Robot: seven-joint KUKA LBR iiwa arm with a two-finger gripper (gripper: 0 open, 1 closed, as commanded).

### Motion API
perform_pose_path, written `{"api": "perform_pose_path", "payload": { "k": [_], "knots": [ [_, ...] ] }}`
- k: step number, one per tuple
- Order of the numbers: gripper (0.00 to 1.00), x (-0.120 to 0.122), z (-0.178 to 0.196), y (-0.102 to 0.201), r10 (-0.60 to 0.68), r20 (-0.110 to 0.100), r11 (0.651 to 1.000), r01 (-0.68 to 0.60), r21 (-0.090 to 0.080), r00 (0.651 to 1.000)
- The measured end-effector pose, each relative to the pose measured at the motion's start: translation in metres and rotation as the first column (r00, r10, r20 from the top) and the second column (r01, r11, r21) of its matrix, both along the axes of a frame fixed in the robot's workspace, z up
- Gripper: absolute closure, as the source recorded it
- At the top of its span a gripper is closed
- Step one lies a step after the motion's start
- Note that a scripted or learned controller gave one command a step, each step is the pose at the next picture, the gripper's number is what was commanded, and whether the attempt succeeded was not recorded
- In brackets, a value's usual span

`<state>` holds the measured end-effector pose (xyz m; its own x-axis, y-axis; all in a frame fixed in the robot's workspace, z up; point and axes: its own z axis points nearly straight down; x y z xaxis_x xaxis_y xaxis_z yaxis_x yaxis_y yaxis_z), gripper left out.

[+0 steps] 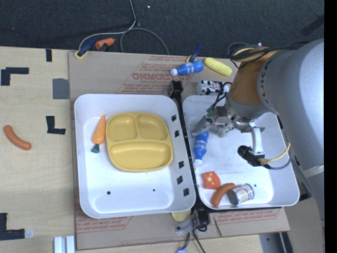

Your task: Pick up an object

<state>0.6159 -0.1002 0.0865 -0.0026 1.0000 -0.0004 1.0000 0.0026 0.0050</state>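
Left bin (84,157): a yellow divided plate (139,141), with a toy carrot (98,130) touching its left edge. Right bin (279,191): a blue bottle (199,146) lies near the left wall; a red block (211,179), a toy sausage (222,192) and a small can (241,194) cluster at the front. The arm (295,83) covers the bin's rear. The tool (217,121) sits low just above the bottle; finger spread and contact cannot be determined, as the parts merge with cabling.
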Motion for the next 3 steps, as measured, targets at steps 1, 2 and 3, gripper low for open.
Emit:
{"api": "perform_pose_path", "payload": {
  "k": [1,2,3],
  "knots": [
    [0.0,0.006,0.0,0.005,-0.001,-0.002,1.0,0.001,-0.002,1.0],
    [0.0,0.018,-0.001,-0.002,0.0,-0.004,1.0,0.0,0.002,1.0],
    [0.0,0.011,0.0,0.005,-0.001,0.0,1.0,0.001,-0.002,1.0]
  ]
}}
